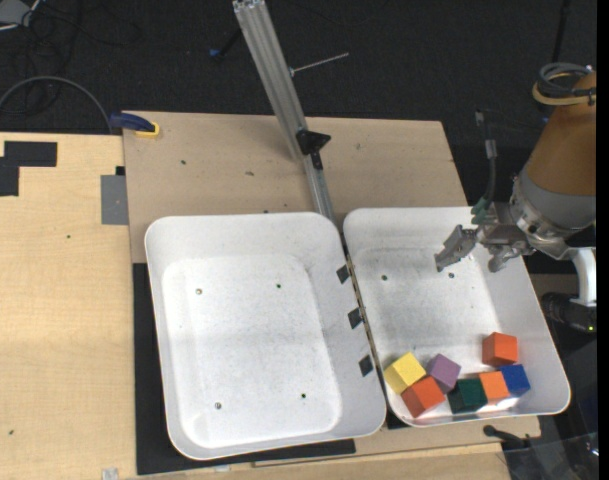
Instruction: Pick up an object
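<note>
Blocks (454,376) clustered in right bin's (424,238) near corner, fingers (476,252) spread apart above, holding nothing

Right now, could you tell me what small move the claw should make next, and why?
Probably travel toward the near end of the right bin, then descend. The claw hangs open above bare floor, with nothing between its fingers, while the blocks cluster there, the red block nearest.

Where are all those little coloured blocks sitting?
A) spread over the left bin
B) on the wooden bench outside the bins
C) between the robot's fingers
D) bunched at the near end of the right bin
D: the coloured blocks lie clustered at the near end of the right bin, apart from the gripper.
</note>
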Available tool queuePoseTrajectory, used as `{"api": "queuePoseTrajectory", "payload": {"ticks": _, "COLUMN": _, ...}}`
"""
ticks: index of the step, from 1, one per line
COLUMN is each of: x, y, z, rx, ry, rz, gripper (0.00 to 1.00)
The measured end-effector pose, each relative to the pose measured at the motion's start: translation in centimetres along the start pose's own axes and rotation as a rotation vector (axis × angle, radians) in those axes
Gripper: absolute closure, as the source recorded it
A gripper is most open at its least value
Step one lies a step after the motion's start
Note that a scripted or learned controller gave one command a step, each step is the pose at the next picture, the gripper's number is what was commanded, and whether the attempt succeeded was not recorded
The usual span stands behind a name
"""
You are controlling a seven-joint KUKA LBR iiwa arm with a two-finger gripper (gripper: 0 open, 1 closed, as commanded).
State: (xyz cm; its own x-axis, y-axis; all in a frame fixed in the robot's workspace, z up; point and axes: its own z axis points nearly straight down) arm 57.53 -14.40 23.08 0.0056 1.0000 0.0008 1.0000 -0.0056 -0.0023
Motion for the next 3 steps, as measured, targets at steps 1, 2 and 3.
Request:
{"api": "queuePoseTrajectory", "payload": {"ticks": 1, "x": -3.7, "y": 1.1, "z": 6.5, "rx": 0.007, "ry": 0.000, "rz": -0.003, "gripper": 0.00}}
{"api": "queuePoseTrajectory", "payload": {"ticks": 2, "x": 5.6, "y": -5.1, "z": 4.0, "rx": 0.003, "ry": 0.004, "rz": -0.011, "gripper": 0.00}}
{"api": "queuePoseTrajectory", "payload": {"ticks": 3, "x": 15.4, "y": -1.4, "z": -2.0, "rx": -0.005, "ry": 0.002, "rz": -0.014, "gripper": 0.00}}
